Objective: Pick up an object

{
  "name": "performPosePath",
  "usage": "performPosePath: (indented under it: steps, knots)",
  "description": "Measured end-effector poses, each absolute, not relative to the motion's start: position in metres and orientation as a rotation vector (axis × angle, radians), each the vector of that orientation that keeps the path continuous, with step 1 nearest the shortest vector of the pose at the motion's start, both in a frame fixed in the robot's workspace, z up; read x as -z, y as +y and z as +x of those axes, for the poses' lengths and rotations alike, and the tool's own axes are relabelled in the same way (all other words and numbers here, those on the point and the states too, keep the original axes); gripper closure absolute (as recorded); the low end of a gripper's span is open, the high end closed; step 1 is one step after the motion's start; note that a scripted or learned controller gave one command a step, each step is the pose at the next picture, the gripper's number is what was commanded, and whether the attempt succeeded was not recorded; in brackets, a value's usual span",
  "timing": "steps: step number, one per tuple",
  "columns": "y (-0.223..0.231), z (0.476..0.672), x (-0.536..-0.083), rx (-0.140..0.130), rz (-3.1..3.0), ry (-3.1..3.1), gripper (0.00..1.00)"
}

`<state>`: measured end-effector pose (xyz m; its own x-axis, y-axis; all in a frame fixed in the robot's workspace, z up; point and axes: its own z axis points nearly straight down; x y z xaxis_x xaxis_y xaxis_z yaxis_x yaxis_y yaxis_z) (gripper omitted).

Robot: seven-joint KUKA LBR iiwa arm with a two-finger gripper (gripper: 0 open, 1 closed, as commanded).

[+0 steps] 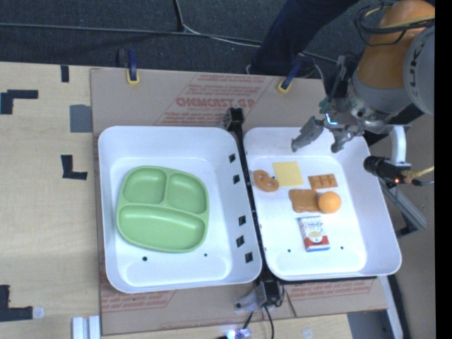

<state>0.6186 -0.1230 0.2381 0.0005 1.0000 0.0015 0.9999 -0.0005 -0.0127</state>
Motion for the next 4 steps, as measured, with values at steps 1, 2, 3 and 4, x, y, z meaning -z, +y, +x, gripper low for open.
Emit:
performPosePath:
  steps: [1, 2, 3, 4]
  knots:
    - [-0.123, 0.621, -0.244, -0.002, -2.218, -2.223, 0.0]
    - [-0.127, 0.616, -0.199, -0.007, -2.218, -2.22, 0.0]
    - [-0.123, 0.624, -0.14, -0.008, -2.216, -2.221, 0.0]
    - [-0.123, 0.624, -0.088, -0.001, -2.222, -2.222, 0.0]
